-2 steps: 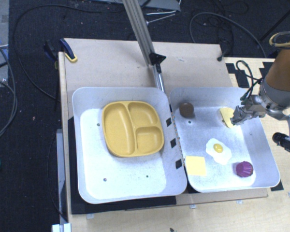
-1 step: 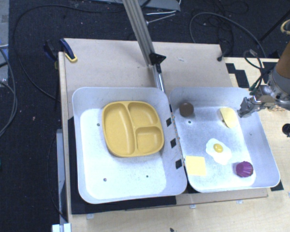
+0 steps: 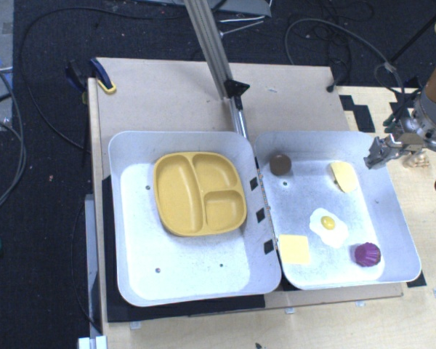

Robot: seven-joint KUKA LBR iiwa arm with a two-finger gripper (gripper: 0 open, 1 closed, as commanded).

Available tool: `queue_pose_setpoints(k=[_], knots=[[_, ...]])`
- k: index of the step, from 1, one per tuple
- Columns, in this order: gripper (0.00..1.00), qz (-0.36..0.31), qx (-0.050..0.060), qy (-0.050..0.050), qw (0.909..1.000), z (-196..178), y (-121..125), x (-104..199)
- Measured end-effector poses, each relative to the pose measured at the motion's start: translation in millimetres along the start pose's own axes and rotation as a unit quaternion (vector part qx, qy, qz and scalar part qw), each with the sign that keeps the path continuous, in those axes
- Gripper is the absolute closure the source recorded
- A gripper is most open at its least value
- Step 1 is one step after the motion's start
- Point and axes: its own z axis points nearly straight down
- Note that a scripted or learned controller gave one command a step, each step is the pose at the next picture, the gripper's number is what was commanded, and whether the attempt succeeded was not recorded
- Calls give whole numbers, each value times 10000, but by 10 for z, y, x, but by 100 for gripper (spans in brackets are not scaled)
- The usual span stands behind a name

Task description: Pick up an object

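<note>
The right bin (image 3: 394, 217) holds several small items. A brown round piece (image 3: 280, 164) lies at its far left, and a pale yellow wedge (image 3: 343, 176) lies at its far right. A toy fried egg (image 3: 328, 226) rests in the middle. Near the front are a yellow square slice (image 3: 294, 249) and a purple lump (image 3: 367, 254). My gripper (image 3: 380, 153) hangs over the bin's far right edge, just right of the yellow wedge and apart from it. I see nothing held in it.
The left bin (image 3: 131, 231) carries a yellow divided plate (image 3: 200, 193). A metal pole (image 3: 211, 42) slants down to the gap between the bins at the back. Cables lie on the dark floor around the bench.
</note>
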Motion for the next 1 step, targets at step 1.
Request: queue_pose_setpoints(k=[1], knots=[[100,-20,23,16,10000,-79,-77,502]])
